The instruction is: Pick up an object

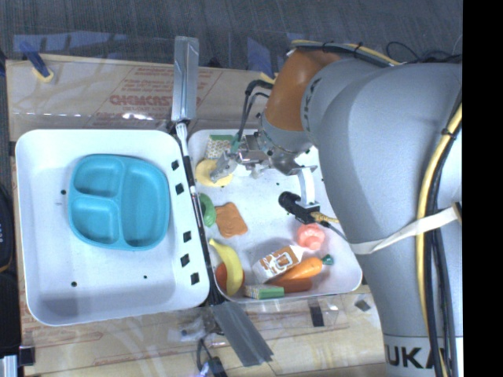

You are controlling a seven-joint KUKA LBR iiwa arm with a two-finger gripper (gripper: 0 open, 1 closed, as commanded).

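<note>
Camera view reads "UKA" lettering (409, 357) on arm base.

right bin (343, 280): crowded, arm (377, 132) overhead | left bin (31, 210): open floor around blue tray (119, 200)

My arm (393, 155) has a smooth grey shell with a soft sheen, and the band (292, 93) above the wrist is glossy orange. My tool (236, 157) looks like bare metal, dull and grey. Both bins (47, 210) are smooth white plastic with a slight gloss. The tray (119, 200) in the left bin is matt blue plastic. The banana (229, 264) and carrot (300, 271) have the smooth, shiny skin of moulded plastic. The toast (231, 220) looks matt and a little rough. The counter (94, 93) is pale wood with a printed face.
</note>
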